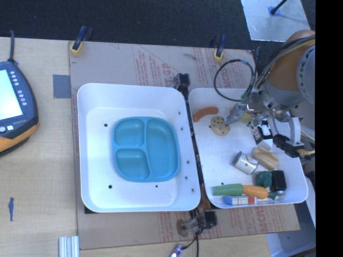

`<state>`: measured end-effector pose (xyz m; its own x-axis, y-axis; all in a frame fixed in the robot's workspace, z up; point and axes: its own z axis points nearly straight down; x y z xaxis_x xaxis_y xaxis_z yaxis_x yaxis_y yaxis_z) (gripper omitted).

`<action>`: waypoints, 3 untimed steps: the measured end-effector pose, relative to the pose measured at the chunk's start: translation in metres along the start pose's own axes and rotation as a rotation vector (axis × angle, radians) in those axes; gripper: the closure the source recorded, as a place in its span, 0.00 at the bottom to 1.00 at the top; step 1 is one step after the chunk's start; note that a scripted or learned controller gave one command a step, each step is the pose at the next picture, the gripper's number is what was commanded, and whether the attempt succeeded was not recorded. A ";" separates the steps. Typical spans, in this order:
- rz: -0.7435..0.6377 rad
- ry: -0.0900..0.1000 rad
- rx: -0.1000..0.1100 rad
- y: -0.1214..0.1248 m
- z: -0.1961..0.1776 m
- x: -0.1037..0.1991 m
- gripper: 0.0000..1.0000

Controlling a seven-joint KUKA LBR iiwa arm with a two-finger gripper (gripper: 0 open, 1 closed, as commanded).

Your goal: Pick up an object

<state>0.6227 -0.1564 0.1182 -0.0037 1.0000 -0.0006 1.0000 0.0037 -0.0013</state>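
Observation:
The right bin point(214, 159) holds several small objects. An orange-brown sausage point(205, 113) and a round cookie point(218, 125) lie near its back left. A silver can point(245, 163) and a tan wooden cylinder point(265, 157) sit in the middle. A green cucumber point(228, 189), a carrot point(255, 191), a small box point(239, 200), a green lump point(263, 178) and a black block point(277, 180) lie along the front. My gripper point(256, 123) hangs over the bin's back right, just right of the cookie and above the cylinder. I see nothing held in it.
The left bin point(96, 143) holds a blue divided plate point(146, 149). A teach pendant point(13, 103) lies at the bench's left edge. Black cable point(231, 74) loops behind the right bin. Clamps point(79, 40) pin the cardboard at the back.

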 end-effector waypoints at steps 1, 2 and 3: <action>0.003 0.003 0.013 0.031 0.028 0.044 0.00; -0.002 0.001 0.012 0.032 0.017 0.043 1.00; 0.002 0.001 0.002 -0.004 -0.027 0.005 1.00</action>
<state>0.6190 -0.1510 0.1454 -0.0019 1.0000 0.0008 1.0000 0.0019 -0.0033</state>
